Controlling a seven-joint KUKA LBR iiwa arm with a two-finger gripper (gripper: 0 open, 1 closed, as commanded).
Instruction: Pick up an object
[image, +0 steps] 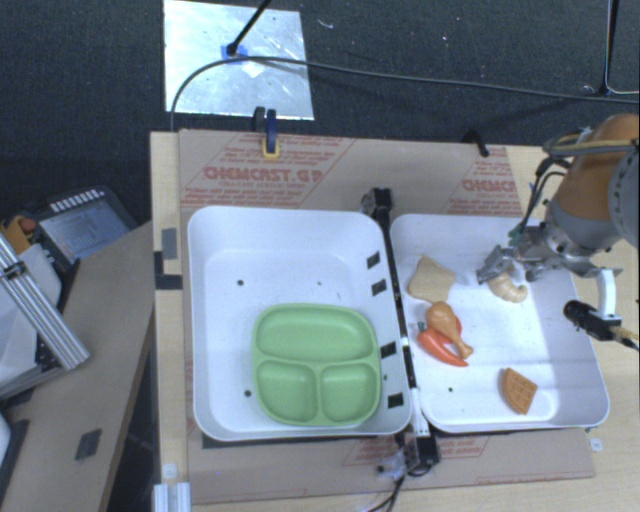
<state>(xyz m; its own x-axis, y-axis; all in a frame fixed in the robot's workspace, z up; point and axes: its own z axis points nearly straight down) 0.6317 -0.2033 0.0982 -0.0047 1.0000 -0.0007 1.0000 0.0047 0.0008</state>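
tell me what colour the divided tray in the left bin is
Light green divided tray, seen clearly in the camera view.

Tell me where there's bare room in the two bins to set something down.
Left white bin: bare floor above the green divided plate. Right white bin: bare along the front edge, left of the tan waffle piece. Crowded around the orange toy carrot, the beige wedge and the gripper.

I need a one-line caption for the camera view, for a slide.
Grey arm's pincer poised over a small cream food toy in the right white bin; green divided plastic tray in the left white bin.
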